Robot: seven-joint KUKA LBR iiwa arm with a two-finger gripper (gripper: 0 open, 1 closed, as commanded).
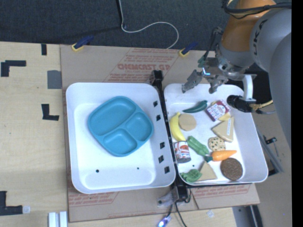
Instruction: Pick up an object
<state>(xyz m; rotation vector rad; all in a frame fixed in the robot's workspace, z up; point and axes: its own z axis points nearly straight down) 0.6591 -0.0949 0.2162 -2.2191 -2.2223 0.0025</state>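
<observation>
End effector (204, 82) hangs spread and empty over the right bin's (258, 141) far rim, above the packed toy food: pepper (195, 107), banana (176, 126), cookie (187, 122). Pieces lie touching, so a descent may straddle two or clip the rim and come up bare.

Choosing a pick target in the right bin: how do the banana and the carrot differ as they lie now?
The banana is yellow, curved and the longer of the two; the carrot is orange, straight and short. The banana runs roughly top to bottom by the bin's left wall, the carrot lies nearly level toward the lower right. Both lie flat among other toy foods, well away from the gripper.
</observation>
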